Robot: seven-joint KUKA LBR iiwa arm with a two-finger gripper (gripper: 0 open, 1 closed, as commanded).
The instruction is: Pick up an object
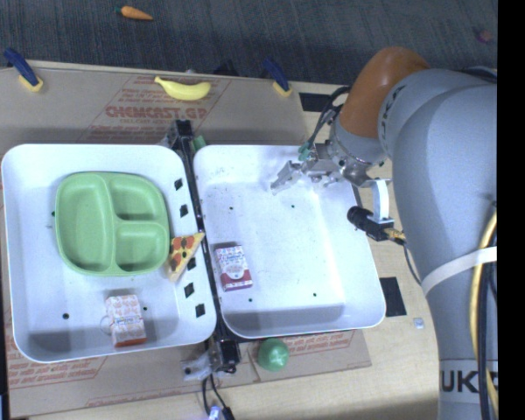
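Carton below-left of hand.

The desk is pale wood, largely covered by a printed cardboard sheet held at its far edge by blue clamps. Two shallow white bins rest side by side on the sheet, the left bin and the right bin, their inner rims touching. A yellow banana lies on the cardboard beyond the bins. A green ball sits by the right bin's near rim. On the dark floor beyond the desk lies a small orange object.
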